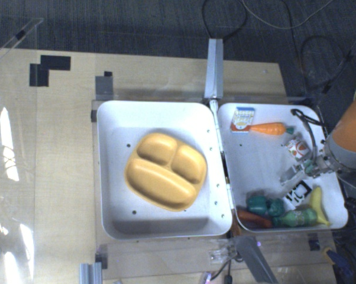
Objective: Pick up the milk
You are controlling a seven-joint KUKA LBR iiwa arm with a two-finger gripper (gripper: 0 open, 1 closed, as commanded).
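Your pale wooden bench (pixel 60 158) holds two white bins; in the right white bin (pixel 258 158) the gripper (pixel 301 171) hovers beside the small white milk carton (pixel 297 148), grip state unreadable

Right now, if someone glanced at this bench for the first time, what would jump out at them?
The big yellow bread loaf sitting mid left bin would grab the eye first. Next, the orange carrot lies near the top of the right bin, beside a small carton in the top left corner. The gripper hangs over that bin's right side, above a cluster of green and yellow toy food along the bottom edge.
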